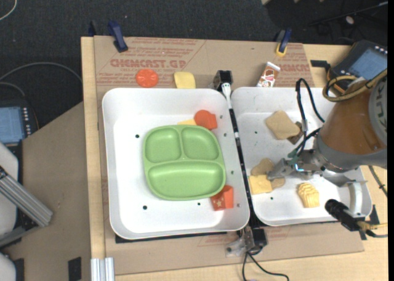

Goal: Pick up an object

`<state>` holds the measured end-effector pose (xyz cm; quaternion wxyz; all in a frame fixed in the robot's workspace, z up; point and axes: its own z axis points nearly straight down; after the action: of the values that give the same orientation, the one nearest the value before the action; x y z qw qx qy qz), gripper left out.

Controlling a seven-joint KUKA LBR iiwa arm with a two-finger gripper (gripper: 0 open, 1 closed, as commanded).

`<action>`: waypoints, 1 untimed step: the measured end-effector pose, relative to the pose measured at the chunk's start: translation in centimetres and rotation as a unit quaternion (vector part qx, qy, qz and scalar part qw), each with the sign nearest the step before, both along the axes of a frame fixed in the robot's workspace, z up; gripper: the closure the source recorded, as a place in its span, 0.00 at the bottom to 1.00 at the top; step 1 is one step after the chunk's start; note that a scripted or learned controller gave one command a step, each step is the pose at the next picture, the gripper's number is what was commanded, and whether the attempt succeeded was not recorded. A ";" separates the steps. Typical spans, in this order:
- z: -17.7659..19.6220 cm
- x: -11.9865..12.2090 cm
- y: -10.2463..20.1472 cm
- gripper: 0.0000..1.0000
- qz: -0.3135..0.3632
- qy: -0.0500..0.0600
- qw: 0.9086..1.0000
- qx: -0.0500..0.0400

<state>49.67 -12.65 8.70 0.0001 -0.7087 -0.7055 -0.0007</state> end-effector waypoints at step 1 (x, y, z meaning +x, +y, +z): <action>0.0 8.5 1.3 0.00 0.005 -0.004 1.000 -0.002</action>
<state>58.19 -11.30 8.66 -0.0041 -0.7054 -0.7088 -0.0024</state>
